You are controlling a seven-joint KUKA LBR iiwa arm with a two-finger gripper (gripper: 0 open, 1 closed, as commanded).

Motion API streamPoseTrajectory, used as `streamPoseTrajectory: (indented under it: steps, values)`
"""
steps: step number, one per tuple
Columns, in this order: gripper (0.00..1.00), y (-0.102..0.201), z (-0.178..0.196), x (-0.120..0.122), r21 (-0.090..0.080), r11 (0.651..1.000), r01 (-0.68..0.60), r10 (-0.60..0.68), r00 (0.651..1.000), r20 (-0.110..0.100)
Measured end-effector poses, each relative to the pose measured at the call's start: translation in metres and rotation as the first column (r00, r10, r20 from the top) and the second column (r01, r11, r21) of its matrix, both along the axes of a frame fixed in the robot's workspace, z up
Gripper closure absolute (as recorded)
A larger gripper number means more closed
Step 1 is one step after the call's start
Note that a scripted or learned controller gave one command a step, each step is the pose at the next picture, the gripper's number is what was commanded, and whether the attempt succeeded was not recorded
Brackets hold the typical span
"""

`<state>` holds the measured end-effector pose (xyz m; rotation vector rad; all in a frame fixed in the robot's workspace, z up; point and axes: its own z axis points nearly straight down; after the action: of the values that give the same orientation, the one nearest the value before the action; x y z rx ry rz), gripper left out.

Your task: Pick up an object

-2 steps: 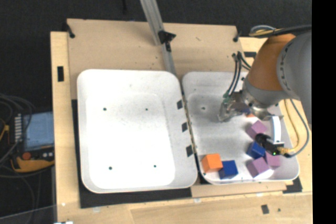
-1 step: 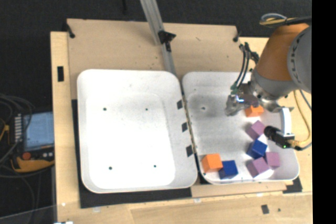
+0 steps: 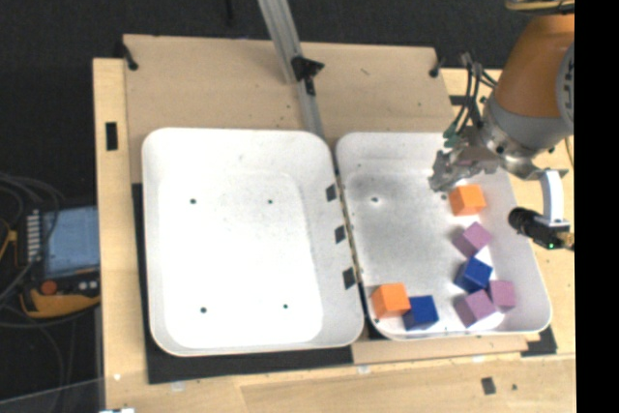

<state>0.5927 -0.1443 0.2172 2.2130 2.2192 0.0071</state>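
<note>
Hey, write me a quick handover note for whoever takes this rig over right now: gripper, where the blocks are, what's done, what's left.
Gripper: low over the right bin, just left of the upper orange block; finger state unclear.
Blocks: all in the right bin. Purple blocks and a blue block along the right side; an orange block and a blue block at the near edge.
Done: nothing seen lifted.
Left: grasp and lift one block.

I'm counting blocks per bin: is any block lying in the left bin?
No, every block, such as the orange block and blue block, lies in the right bin; the left bin holds none.
</note>
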Motion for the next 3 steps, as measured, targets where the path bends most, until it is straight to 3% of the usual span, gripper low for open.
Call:
streamPoseTrajectory:
  steps: [1, 3]
  values:
    - [1.00, -0.004, 0.044, 0.003, 0.000, 1.000, -0.001, 0.001, 1.000, -0.002]
    - [1.00, 0.092, 0.046, 0.007, 0.002, 1.000, -0.003, 0.003, 1.000, -0.008]
